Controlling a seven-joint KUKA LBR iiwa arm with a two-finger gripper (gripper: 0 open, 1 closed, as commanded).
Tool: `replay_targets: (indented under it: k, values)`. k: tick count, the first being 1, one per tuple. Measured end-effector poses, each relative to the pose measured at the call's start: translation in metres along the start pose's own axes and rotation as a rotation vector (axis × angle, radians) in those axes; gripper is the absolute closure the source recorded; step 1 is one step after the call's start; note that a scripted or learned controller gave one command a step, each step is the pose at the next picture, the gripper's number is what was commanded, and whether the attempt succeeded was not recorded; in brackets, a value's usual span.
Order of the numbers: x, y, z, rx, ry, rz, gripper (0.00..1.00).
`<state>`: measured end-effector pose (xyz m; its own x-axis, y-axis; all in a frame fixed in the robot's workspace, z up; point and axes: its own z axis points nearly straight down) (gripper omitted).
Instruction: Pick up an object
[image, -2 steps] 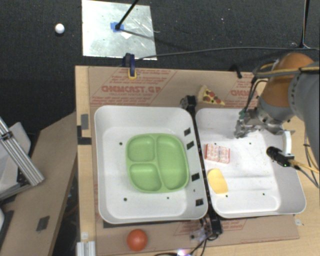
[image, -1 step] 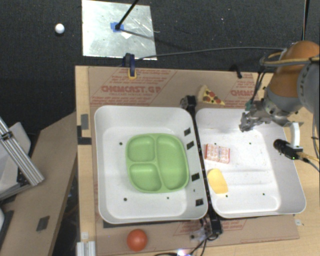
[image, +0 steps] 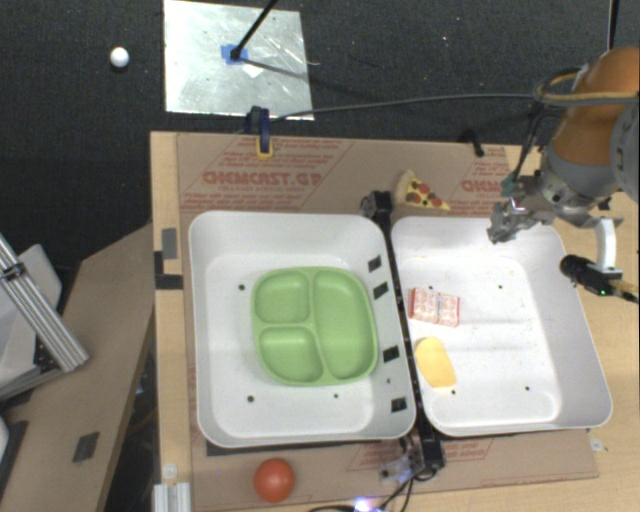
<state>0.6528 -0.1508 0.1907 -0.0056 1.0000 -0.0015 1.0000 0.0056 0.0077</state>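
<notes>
Hovering over the far right corner of the right bin (image: 570, 395), the pincer (image: 503, 222) hangs from the arm (image: 590, 140) — whether it is clenched or released cannot be told, and nothing is seen held. That bin holds a red-and-white packet (image: 434, 307) and a yellow piece (image: 435, 361), both near its left wall — likely targets, well apart from the pincer. The left bin (image: 215, 300) holds a green tray (image: 313, 325). On the worktop (image: 300, 170) lie a pizza slice toy (image: 421, 191) and an orange ball (image: 273, 479).
</notes>
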Motion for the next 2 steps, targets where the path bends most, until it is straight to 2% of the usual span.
replay_targets:
  k: [1,2]
  values:
    - [0.000,0.001,-0.014,0.003,0.001,0.000,1.00]
    - [0.047,-0.022,-0.008,0.008,0.003,-0.003,1.00]
